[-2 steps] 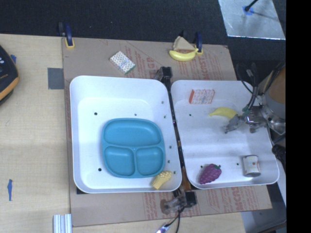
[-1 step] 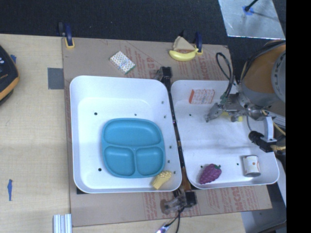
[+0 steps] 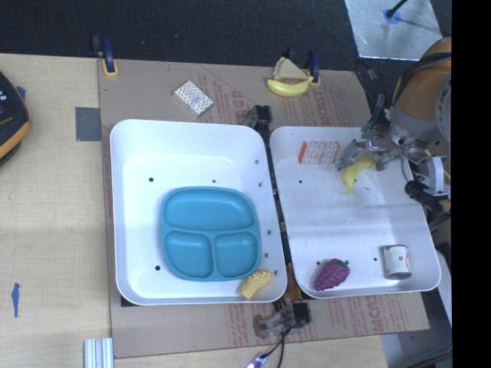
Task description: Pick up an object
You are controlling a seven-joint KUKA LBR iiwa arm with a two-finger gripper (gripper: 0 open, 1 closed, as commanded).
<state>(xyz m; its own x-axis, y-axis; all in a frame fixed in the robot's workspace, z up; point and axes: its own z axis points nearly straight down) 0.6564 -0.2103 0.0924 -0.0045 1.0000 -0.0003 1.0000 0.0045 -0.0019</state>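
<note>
gripper (image 3: 360, 156) sits low at the far end of the right bin (image 3: 360, 221), its fingers closed on a yellow banana-shaped toy (image 3: 353, 175) that hangs just below them. so the grasp looks made; lifting clear is what remains, i judge. an orange-and-white packet (image 3: 317, 152) lies beside it, purple grapes (image 3: 331, 274) and a small white cup (image 3: 397, 261) well toward the near rim.
</note>
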